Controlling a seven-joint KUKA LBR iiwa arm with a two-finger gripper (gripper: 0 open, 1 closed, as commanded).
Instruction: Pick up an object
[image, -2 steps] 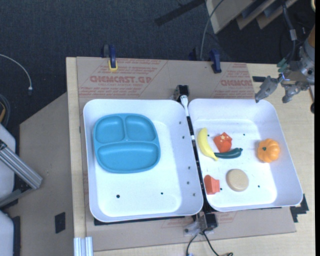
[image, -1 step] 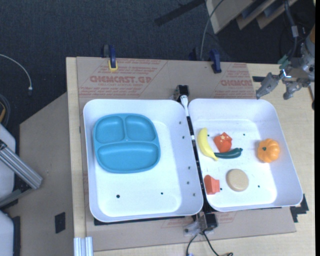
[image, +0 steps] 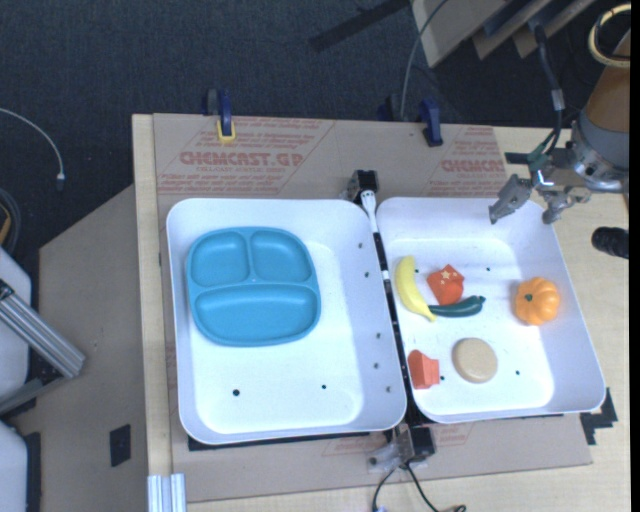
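The right bin (image: 560, 385) holds several toy foods: a yellow banana (image: 409, 288), a red pepper (image: 447, 284), a dark green chilli (image: 459, 308), an orange pumpkin (image: 537, 300), a beige round bun (image: 474, 360) and a small red block (image: 423, 369). My gripper (image: 530, 203) hangs above the bin's far right corner, well behind the pumpkin, open, with nothing between its fingers.
The left bin (image: 300, 400) bears a blue divided plate (image: 254, 285). Both bins rest on a cardboard sheet (image: 300, 150) held by blue clamps (image: 223, 112) at the back. Cables and a mount sit at the seam between the bins (image: 366, 190).
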